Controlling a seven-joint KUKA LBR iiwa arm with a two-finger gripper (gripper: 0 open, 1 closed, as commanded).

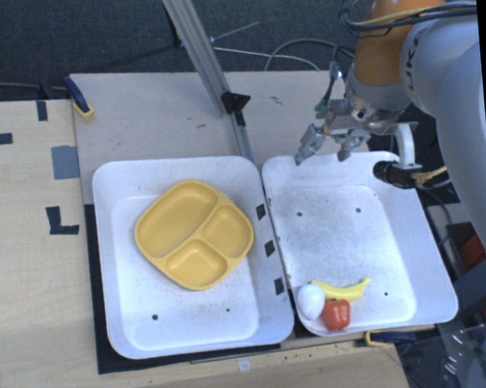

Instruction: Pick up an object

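Note:
My gripper (324,149) hangs over the far rim of the right bin (338,223), open, with nothing between its two fingers. At that bin's near left corner lie a yellow banana (346,289), a white egg-like ball (310,300) and a small red pepper (337,313), bunched together and touching. They are well apart from the gripper, across the whole bin floor. A yellow divided plate (194,233) sits in the left bin (123,267).
A slanted metal post (206,61) with a black clamp stands behind the bins, left of the gripper. A black cable end (391,173) hangs by the right bin's far right rim. The wooden bench stretches to the left.

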